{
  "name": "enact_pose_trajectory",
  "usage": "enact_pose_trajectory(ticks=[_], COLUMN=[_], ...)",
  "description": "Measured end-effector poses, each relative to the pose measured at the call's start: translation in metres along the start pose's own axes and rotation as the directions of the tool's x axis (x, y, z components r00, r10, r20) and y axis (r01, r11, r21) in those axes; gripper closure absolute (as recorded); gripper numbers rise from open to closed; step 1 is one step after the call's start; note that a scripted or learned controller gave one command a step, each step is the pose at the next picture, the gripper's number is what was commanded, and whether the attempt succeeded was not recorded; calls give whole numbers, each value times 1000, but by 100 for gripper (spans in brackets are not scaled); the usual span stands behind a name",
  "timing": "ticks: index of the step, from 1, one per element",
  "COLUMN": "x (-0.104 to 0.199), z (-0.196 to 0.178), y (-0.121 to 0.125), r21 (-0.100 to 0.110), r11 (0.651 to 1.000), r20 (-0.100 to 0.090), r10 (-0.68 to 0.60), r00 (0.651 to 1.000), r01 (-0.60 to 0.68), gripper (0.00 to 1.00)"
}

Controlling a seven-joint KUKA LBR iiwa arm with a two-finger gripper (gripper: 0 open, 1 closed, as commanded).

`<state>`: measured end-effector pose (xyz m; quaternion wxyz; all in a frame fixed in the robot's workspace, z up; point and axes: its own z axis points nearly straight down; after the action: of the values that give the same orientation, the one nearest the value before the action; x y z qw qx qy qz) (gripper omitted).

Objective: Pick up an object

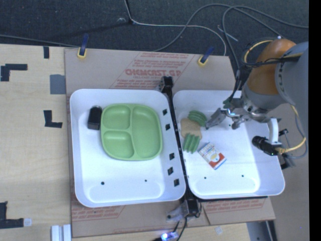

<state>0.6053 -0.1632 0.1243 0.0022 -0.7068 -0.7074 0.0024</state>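
Two white bins sit side by side. The left bin (83, 149) holds one green divided plate (131, 131) and one black block (94, 118). The right bin (251, 177) holds two green ridged pieces (192, 142), one tan lump (190, 127) and one small packet (211, 155). The gripper (216, 118) hangs over the right bin, fingers spread, gripping nothing.

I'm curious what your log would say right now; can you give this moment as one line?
phase: reaching | gripper: open, holds nothing, over right bin | nearest: green toy | left bin: green plate, black block
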Motion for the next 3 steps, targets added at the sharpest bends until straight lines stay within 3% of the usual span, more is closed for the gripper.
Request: enact_pose_trajectory(ticks=[1, 2, 3], x=[1, 0, 0], z=[41, 28, -35], y=[0, 1, 4], r21=[-6, -10, -11], r11=[1000, 1000, 1000], r20=[2, 4, 1], r10=[-1, -2, 0], r00=[1000, 1000, 1000], r01=[1, 2, 0], gripper=[0, 100, 100])
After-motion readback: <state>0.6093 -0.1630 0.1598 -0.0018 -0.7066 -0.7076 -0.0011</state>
